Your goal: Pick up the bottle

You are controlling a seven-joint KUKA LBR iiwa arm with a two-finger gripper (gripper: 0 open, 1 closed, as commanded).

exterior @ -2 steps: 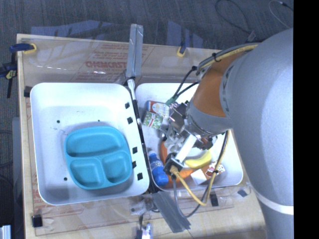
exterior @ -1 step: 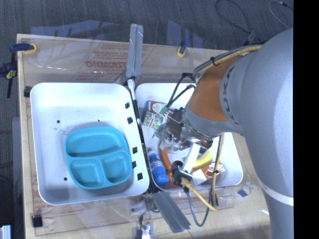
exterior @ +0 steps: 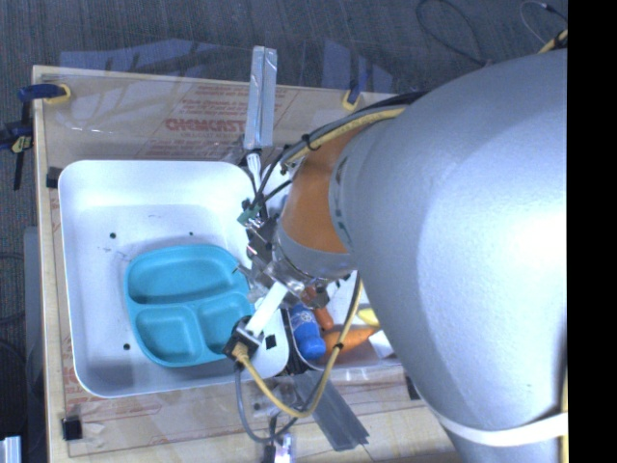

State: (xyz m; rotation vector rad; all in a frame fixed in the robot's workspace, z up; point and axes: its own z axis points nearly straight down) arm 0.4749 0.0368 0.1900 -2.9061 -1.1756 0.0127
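Note:
A small blue bottle (exterior: 308, 338) with an orange top lies in the right bin, close to the wall shared with the left bin. It is partly hidden by the arm. My gripper (exterior: 292, 302) hangs below the orange band, directly over the bottle's upper end and near the divider between the bins. I cannot tell whether it touches the bottle.
A blue divided tray (exterior: 183, 302) lies in the left white bin (exterior: 96, 210). An orange object (exterior: 352, 337) and a white rounded object (exterior: 276, 353) lie beside the bottle. The grey arm covers most of the right bin.

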